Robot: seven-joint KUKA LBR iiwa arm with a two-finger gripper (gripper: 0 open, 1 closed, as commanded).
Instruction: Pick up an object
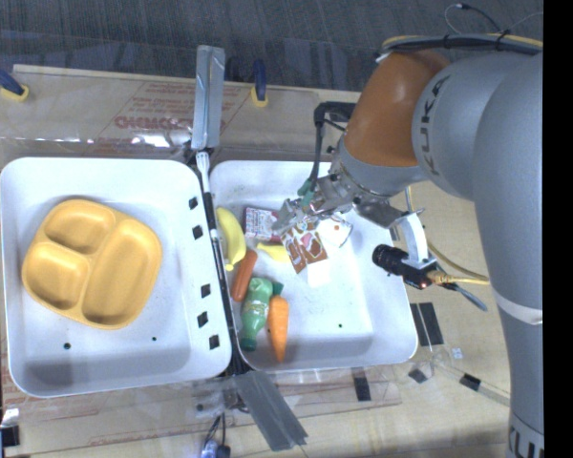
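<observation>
The right bin (387, 337) holds several small things. A yellow banana (231, 237) lies by its left wall, with an orange carrot (244, 273) just below it. A green bottle (256, 308) and a second carrot (279, 327) lie near the front. A red and white packet (311, 252) sits in the middle, and another printed packet (259, 221) lies to its left. My gripper (300, 212) is low in this bin, right above the two packets and touching or nearly touching them.
The left bin (38, 351) holds a yellow divided plate (91, 260). A metal divider bar (208, 93) runs between the bins. The grey arm with its orange band (392, 113) covers the right bin's far right corner.
</observation>
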